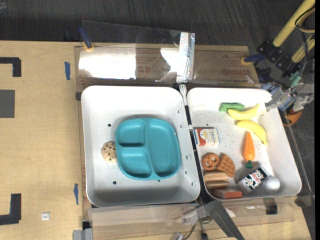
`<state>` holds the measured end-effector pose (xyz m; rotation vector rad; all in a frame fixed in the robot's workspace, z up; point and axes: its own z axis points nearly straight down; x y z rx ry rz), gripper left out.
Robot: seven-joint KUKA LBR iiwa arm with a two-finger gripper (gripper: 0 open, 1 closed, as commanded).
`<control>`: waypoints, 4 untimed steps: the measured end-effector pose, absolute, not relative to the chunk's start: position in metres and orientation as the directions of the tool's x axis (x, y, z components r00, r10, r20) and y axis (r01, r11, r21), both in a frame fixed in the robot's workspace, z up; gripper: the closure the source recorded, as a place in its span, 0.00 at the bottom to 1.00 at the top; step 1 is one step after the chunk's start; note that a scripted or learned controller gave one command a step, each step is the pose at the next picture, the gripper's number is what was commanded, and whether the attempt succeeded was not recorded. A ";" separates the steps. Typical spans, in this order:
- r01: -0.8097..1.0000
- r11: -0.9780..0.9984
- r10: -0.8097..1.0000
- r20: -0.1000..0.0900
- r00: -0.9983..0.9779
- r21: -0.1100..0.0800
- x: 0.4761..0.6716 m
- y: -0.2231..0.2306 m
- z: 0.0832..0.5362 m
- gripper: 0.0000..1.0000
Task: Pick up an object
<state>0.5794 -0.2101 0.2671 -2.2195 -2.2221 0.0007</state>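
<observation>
The right bin [285, 149] holds several toy foods: a green piece [231, 106], two yellow bananas [247, 113] [253, 130], an orange carrot [249, 147], a small milk carton [206, 136], a pretzel [210, 160], a waffle [226, 165], a sandwich [216, 180], a black-and-white carton [252, 179] and a silver ball [272, 184]. My gripper [283, 99] hangs at that bin's far right rim, just right of the upper banana and apart from it. Nothing can be seen in its grasp.
The left bin [95, 109] carries a teal divided plate [148, 148] with a cookie [108, 151] beside its left edge. A clear plastic sheet [135, 59] stands behind the bins. Yellow and black cables [295, 19] run at the upper right.
</observation>
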 end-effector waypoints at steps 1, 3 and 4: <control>0.996 0.092 0.996 0.016 -0.092 -0.012 0.558 -0.212 0.102 0.00; 0.997 0.074 0.997 0.000 -0.074 0.004 0.558 -0.118 0.088 0.00; 0.997 0.072 0.997 -0.003 -0.072 0.011 0.560 -0.119 0.099 1.00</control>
